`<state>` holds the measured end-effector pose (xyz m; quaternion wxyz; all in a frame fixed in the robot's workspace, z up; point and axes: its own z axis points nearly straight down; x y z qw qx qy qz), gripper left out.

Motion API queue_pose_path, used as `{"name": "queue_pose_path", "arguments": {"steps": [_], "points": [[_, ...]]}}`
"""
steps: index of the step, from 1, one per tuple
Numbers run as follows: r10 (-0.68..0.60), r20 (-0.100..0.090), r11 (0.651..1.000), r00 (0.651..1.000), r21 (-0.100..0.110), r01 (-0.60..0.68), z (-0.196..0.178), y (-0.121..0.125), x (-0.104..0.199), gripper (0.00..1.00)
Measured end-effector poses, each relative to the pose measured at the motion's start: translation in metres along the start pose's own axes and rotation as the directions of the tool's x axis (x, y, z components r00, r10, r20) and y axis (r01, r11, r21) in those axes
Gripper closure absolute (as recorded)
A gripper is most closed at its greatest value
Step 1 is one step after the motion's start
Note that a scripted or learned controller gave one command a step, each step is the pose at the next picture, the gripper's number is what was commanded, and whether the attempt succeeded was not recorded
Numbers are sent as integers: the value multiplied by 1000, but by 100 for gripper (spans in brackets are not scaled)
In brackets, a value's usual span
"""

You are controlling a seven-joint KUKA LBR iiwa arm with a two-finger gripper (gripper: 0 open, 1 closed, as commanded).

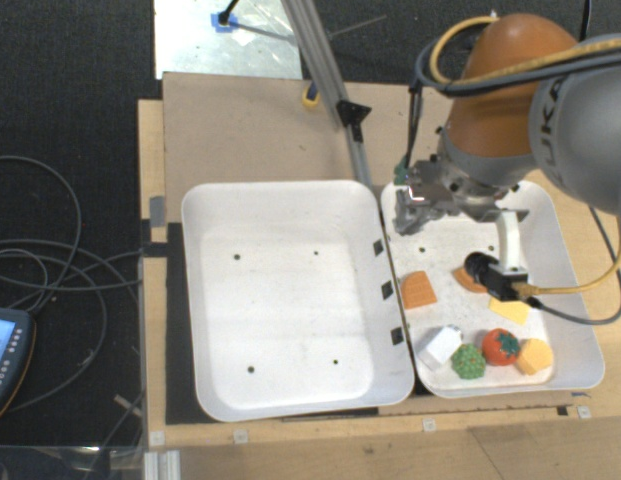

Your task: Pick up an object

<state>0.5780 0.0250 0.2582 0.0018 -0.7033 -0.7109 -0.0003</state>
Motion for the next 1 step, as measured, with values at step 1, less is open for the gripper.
{"name": "queue_pose_path", "arguments": {"steps": [1], "points": [[0,0,1000,1000,1,0,26,-15,53,100]]}}
